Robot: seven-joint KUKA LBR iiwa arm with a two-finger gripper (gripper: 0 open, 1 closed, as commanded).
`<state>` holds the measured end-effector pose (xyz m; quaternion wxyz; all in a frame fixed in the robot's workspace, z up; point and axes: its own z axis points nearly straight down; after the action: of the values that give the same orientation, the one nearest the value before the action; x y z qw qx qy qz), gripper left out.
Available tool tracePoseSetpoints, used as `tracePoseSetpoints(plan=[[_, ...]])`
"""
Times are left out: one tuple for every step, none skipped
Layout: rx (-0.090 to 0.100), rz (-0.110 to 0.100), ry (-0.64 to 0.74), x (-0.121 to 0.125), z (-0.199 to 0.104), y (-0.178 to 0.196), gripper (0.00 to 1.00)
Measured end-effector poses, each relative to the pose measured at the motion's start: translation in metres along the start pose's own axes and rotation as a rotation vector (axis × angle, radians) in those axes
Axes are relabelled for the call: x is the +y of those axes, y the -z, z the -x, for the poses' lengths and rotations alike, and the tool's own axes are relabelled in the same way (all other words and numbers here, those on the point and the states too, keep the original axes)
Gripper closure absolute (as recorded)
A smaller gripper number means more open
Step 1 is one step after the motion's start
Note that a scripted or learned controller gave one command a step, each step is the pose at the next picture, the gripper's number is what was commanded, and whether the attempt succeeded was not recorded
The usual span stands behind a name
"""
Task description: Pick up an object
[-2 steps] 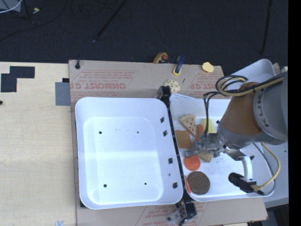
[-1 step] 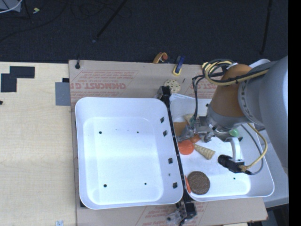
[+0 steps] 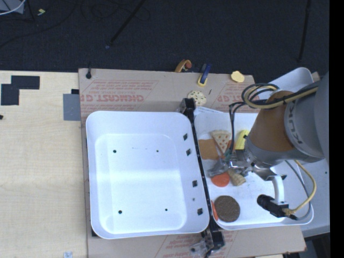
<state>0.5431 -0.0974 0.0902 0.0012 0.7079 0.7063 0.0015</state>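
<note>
Round dark-brown cookie (image 3: 227, 208) lies at the near edge of the right white bin (image 3: 301, 222), beside an orange disc (image 3: 220, 180). Above them the pincer (image 3: 228, 168) reaches down among the clutter near a tan triangular wedge (image 3: 220, 140); whether it grips anything cannot be told.

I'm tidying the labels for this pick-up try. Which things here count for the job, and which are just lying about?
For the job:
gripper, low in the right bin
red disc, just below it
brown round cookie
tan wedge
yellow piece

Lying about:
left bin
speckled round piece, yellow lump and blue-yellow item on the cardboard outside the bins
</note>
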Motion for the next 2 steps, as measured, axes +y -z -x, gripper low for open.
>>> tracePoseSetpoints(plan=[[0.002,-0.003,-0.002,0.001,0.000,0.010,1.00],[0.000,-0.003,0.004,0.038,-0.016,0.038,1.00]])
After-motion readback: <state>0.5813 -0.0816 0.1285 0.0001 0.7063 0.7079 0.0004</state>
